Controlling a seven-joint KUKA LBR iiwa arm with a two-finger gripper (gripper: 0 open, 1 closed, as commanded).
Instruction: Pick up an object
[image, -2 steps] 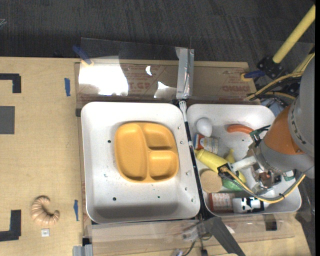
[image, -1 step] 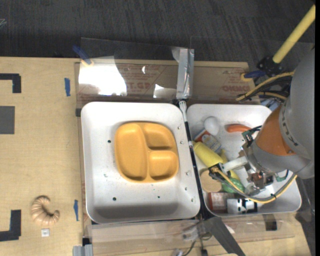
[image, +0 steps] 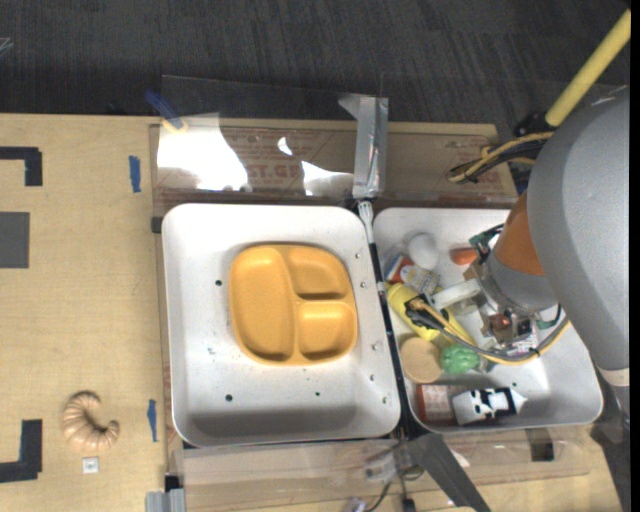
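A grey arm reaches from three o'clock, its end effector (image: 497, 322) lowered into the cluttered right bin (image: 580, 400), seemingly seeking an object among the toys (image: 440, 315), while a yellow divided plate (image: 292, 302) fills the left bin (image: 190, 300).

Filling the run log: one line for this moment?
arm: over right bin | left bin: yellow divided tray | grasp: not visible

Two bins sit side by side on the bench (image: 80, 300); the left bin (image: 190, 380) holds a divided plate (image: 292, 302) at its middle; the right bin (image: 575, 395) holds a heap of small things (image: 440, 320), with the arm (image: 585, 210) over its right part. A croissant (image: 90, 420) lies on the bench, well left of both bins, near the front.
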